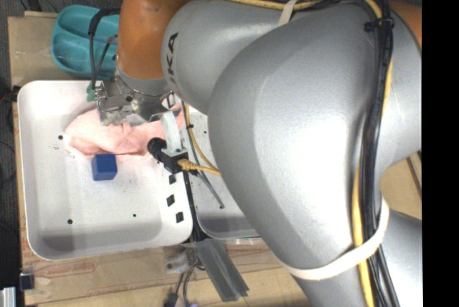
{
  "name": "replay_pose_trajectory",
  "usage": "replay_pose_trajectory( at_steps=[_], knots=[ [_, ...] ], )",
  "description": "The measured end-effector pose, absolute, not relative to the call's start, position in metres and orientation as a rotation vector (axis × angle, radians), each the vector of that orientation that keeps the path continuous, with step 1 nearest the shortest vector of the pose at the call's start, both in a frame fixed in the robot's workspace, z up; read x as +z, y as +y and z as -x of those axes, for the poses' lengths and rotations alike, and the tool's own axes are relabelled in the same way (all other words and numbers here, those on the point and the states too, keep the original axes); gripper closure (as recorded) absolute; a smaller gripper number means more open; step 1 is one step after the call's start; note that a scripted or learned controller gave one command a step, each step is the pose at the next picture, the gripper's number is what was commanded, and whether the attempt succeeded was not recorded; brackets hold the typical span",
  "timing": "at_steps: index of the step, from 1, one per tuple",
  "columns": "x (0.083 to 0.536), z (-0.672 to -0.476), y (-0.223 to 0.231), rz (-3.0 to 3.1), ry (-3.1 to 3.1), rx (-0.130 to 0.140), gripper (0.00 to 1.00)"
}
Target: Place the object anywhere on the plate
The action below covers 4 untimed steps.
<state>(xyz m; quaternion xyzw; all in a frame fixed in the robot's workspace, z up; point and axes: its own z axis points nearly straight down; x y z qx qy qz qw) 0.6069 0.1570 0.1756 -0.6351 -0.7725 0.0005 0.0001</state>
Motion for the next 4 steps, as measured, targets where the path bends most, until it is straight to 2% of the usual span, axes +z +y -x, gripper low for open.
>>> replay_pose_trajectory(
  at_steps=[1,2,3,4],
  knots=[
    [0.107,-0.557,0.201,1.993,-2.436,-0.012,1.0],
    [0.164,-0.607,0.165,1.76,-2.602,0.002,1.0],
    [0.112,-0.541,0.185,1.815,-2.585,-0.034,1.0],
    [0.19,-0.571,0.142,1.586,-2.713,0.0,1.0]
  ],
)
